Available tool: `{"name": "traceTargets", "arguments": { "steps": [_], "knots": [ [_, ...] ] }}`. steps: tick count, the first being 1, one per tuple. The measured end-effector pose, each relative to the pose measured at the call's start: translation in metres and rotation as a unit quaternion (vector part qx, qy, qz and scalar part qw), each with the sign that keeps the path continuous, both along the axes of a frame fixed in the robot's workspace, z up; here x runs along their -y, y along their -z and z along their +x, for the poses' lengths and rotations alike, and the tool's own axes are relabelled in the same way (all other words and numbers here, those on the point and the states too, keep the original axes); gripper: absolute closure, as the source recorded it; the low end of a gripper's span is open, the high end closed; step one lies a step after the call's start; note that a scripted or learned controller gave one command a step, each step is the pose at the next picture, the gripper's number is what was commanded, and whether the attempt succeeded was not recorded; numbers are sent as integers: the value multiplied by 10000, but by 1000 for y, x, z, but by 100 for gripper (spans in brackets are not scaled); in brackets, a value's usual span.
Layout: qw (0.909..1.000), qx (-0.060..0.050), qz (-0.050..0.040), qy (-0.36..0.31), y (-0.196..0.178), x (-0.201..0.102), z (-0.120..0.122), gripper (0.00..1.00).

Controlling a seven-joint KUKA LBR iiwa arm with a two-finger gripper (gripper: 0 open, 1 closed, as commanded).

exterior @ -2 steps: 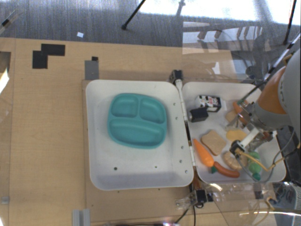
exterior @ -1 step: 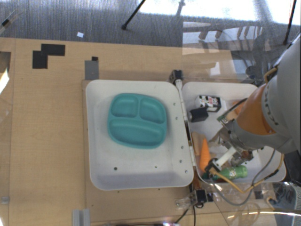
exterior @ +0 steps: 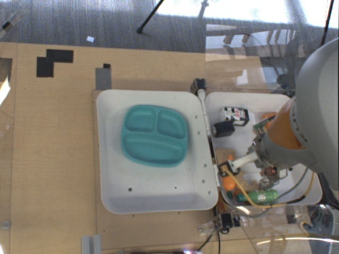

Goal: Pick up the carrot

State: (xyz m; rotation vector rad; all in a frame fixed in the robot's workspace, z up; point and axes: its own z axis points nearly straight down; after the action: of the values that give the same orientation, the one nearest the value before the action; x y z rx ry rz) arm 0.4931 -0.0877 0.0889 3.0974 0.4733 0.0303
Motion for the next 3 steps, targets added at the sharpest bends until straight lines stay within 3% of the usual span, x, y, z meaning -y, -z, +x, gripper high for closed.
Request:
{"name": "traceTargets", "arguments": {
  "steps": [1,2,3],
  "knots": [
    [9996,-17,-18,-279,0,-3,-1,0],
    [9999,77,14,64,-242,-54,0,0],
    [9982,-171,31,-567,-89,-99,-9,0]
  ]
}}
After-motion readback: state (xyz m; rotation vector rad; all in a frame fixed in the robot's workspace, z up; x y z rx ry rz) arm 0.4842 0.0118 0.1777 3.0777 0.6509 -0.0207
